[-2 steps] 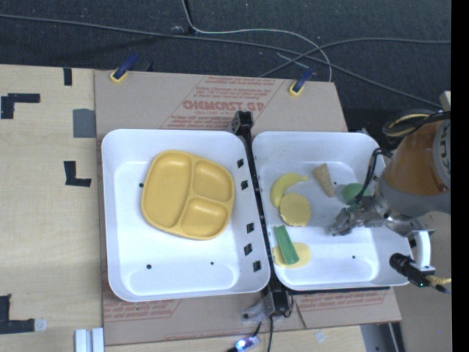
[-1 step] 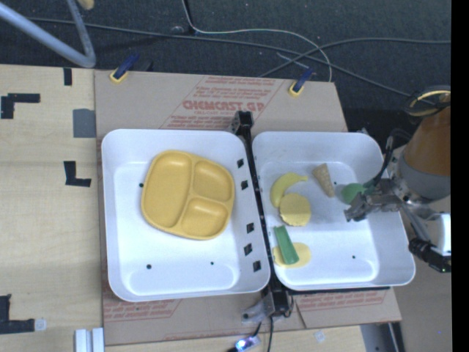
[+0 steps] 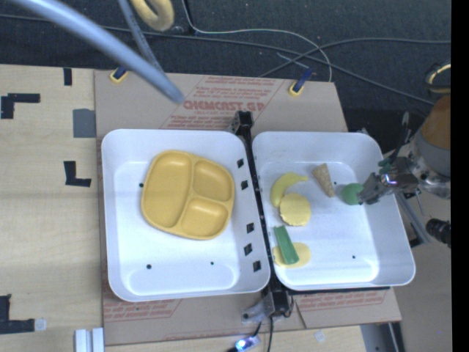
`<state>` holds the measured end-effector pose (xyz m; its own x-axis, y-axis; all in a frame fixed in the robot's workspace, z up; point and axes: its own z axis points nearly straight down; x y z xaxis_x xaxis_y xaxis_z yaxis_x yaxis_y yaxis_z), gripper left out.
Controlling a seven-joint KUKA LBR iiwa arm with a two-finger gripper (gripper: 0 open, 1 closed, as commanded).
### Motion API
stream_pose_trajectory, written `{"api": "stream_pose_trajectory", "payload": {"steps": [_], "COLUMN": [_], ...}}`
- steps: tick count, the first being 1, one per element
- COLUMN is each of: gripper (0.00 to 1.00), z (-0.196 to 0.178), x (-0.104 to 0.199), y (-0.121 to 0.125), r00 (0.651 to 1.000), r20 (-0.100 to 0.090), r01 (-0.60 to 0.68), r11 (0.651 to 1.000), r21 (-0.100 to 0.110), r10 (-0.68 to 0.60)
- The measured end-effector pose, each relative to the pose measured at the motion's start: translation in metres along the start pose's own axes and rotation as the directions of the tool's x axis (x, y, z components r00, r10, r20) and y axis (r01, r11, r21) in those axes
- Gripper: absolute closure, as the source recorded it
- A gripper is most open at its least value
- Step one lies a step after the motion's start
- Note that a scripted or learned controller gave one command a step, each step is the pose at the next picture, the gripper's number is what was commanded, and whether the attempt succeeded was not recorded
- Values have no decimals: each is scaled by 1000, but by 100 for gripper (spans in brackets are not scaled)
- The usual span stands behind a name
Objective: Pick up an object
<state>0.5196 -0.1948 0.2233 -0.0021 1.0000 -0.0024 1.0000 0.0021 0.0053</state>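
Observation:
The right bin [image 3: 381, 266] holds several small toys. A yellow crescent [image 3: 286, 184] and a round yellow disc [image 3: 295, 210] lie near its left wall. A tan wedge [image 3: 323, 179] sits toward the back. A green stick [image 3: 286, 243] rests across a yellow piece [image 3: 297, 256] at the front left. A small green lump [image 3: 350, 193] lies right of centre. My gripper [image 3: 372, 190] hangs low over the bin's right side, its tip right against the green lump. Whether the lump is gripped or only touched is unclear.
The left bin [image 3: 121, 218] bears a yellow divided plate [image 3: 187, 194]. A black divider [image 3: 253, 211] runs between the bins. The arm's wrist [image 3: 432, 163] stands over the right bin's right rim. Cables cross the dark floor at the back.

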Motion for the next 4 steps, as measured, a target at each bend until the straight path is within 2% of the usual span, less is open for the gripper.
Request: {"api": "stream_pose_trajectory", "payload": {"steps": [1,3,4], "gripper": [100,100,100], "z": [-33,-6,-8], "x": [0,99,148], "y": [1,-2,-11], "r00": [1000,1000,1000], "r20": [-1,-3,-4], "r01": [0,3,4], "r11": [1000,1000,1000], "r21": [2,7,8], "r10": [0,-3,-4]}}
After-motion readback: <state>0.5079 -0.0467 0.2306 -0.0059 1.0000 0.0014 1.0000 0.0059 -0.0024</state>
